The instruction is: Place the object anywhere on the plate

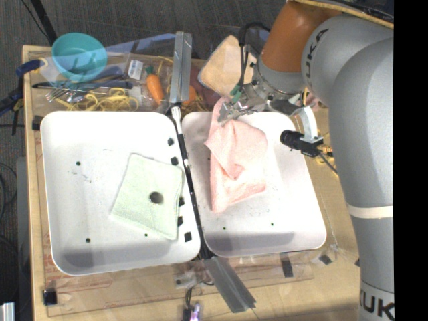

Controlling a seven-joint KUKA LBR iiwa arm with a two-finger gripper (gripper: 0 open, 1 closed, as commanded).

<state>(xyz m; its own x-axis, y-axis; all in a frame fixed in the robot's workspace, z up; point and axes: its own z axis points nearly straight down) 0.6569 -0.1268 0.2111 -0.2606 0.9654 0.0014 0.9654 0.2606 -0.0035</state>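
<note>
A pink cloth [234, 162] lies in the right bin [294, 226], and its top corner is drawn up to a peak at the bin's far edge. My gripper [229, 111] sits at that peak, shut on the corner of the cloth, with the rest draped down onto the bin floor. In the left bin [73, 179] lies a pale green square plate [140, 202], slightly tilted against the right wall. A small dark round object [156, 197] rests on the plate's middle.
Behind the bins are a blue bowl [79, 53], a carrot [155, 87], yellow bands and forks [93, 99], and a tan flat piece [224, 65]. The bins' shared divider [185, 179] runs between plate and cloth. The arm's grey body [361, 112] covers the right side.
</note>
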